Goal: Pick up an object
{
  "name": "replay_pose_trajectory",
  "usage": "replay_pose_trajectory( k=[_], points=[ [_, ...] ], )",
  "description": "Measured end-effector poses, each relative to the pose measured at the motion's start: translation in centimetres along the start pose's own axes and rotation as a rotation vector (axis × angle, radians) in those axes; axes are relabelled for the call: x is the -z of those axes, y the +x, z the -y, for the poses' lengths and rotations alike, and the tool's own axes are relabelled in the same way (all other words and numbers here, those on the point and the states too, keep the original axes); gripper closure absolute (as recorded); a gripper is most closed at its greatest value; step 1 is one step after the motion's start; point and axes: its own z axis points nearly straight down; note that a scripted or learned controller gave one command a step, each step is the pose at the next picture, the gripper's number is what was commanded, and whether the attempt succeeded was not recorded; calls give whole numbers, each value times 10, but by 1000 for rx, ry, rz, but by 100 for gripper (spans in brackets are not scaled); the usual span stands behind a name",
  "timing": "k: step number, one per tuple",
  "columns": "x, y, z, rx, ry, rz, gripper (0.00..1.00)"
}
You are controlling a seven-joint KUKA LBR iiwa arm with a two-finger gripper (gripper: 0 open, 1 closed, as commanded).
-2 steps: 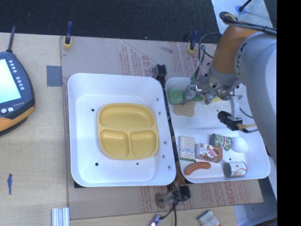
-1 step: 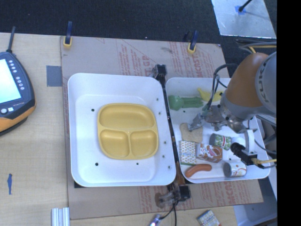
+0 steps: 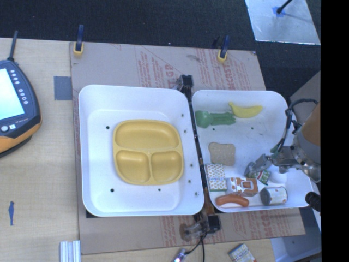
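Objects for picking all sit in right bin [image 3: 275,100], a mixed pile of small toy food and packets. Worktop [image 3: 49,201] is wood with cardboard sheet [image 3: 163,64] under both bins. Left bin [image 3: 92,100] holds one yellow divided plate [image 3: 148,150], biggest item, centred. Grey arm [image 3: 306,141] enters at right edge, mostly cut off by frame.

Right bin contents, big to small: green toy [image 3: 214,118] along top left, yellow banana [image 3: 245,110] just beside it toward the back wall, bread slice [image 3: 222,153] mid-left, small carton [image 3: 242,186] and patterned packet [image 3: 216,177] touching near front, sausage [image 3: 232,201] at front wall, grey-white canister [image 3: 274,195] front right.

Pincer [image 3: 260,168] sits low over front right part of bin, close to a small green-and-white item [image 3: 264,176] above the canister; what that item is, too small to tell. Pincer state: cannot tell, dark metal blurs against clutter.

Handling judgement: all look light, hollow plastic or foam, not fragile. Banana and sausage likely smooth, rounded, could slip; grip across narrow middle. Bread lies flat, hard to get under. Canister may roll.
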Motion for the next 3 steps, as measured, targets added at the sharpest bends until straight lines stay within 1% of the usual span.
replay_pose_trajectory(
  k=[1, 2, 3],
  points=[
    [-46, 17, -5, 5, 2, 0, 0],
    [-35, 16, -5, 11, 3, 1, 100],
    [60, 21, -1, 3, -3, 0, 100]
  ],
)
